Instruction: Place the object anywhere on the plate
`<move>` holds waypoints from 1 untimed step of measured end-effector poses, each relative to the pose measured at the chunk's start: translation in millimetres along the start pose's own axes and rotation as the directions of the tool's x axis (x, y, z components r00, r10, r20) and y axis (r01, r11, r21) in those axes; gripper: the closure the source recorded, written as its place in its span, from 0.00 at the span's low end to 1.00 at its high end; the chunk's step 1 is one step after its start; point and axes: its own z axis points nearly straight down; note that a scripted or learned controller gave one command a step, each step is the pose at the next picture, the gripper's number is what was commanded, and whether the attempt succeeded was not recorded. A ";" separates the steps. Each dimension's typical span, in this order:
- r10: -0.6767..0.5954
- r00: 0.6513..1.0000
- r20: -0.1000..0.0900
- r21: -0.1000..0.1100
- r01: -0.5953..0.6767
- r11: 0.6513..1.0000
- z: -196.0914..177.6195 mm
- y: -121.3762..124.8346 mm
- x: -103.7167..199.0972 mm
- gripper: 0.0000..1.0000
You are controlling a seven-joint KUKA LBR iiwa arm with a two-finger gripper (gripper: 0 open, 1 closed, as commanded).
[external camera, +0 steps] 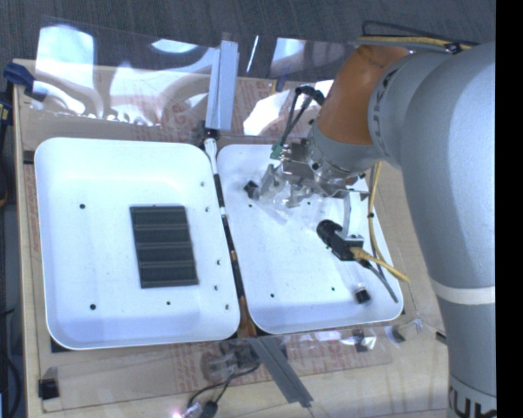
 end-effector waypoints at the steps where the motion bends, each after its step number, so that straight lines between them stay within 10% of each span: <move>1: 0.144 0.990 0.001 0.002 -0.144 0.990 -4.2 21.3 113.7 1.00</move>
